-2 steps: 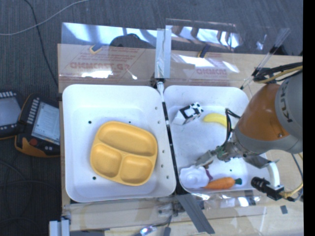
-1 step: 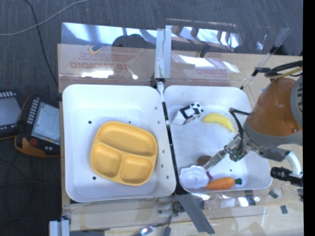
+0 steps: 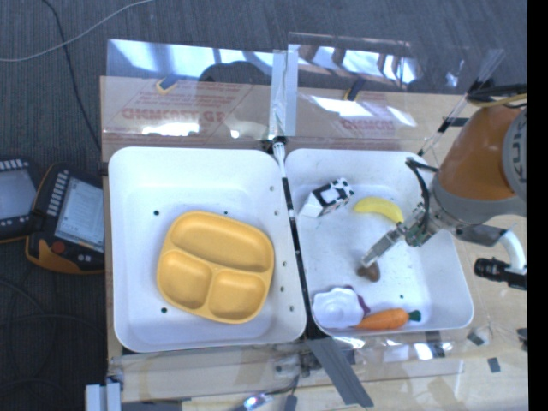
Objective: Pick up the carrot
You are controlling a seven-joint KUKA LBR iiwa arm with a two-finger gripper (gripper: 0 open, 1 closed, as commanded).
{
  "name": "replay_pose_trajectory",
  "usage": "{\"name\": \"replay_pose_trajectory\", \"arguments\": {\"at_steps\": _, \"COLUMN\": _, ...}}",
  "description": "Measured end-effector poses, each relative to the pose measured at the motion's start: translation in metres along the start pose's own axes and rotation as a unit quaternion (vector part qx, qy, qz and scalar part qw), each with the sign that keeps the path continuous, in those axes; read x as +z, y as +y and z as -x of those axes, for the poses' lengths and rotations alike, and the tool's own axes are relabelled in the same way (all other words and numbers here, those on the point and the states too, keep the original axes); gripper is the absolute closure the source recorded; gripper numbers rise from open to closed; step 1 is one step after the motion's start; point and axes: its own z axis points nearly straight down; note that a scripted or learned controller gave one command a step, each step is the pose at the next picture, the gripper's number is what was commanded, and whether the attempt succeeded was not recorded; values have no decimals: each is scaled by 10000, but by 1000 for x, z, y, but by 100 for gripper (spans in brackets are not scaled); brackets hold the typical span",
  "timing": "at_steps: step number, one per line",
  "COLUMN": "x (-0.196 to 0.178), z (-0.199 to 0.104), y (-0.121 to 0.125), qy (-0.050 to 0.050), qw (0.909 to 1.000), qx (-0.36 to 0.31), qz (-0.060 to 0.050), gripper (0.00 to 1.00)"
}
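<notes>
Lying at the right bin's (image 3: pixel 445 315) near edge: carrot (image 3: pixel 383 319), beside a white cup-like item (image 3: pixel 336 306). Gripper (image 3: pixel 370 271) tip is low just behind it; fingers' state unclear. Further back, banana (image 3: pixel 379 207). Yellow tray (image 3: pixel 215 265) in left bin (image 3: pixel 137 187). Dark carpet (image 3: pixel 68 75), pendant (image 3: pixel 68 221) left.

Carrot (image 3: pixel 383 319): orange, tapered, green stub at right end. Lies flat on floor of right bin, near front wall, toward front right corner. Long axis runs roughly left to right, thick end right, pointed tip left. Tip touches or slips under white rounded item beside it; cannot tell which. Whole length otherwise in plain sight from my camera. My pincer well apart from it.
</notes>
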Motion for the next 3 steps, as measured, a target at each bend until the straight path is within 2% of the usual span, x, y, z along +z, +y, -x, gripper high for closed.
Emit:
{"name": "replay_pose_trajectory", "arguments": {"at_steps": 1, "x": 38, "z": -83, "y": -7, "qy": -81, "qw": 9989, "qx": -464, "qz": 47, "gripper": 0}}
{"name": "replay_pose_trajectory", "arguments": {"at_steps": 2, "x": -141, "z": 5, "y": -68, "qy": -21, "qw": 9894, "qx": 1454, "qz": -7, "gripper": 0}}
{"name": "replay_pose_trajectory", "arguments": {"at_steps": 3, "x": 12, "z": -27, "y": -48, "qy": 13, "qw": 9899, "qx": 1419, "qz": -13, "gripper": 0}}
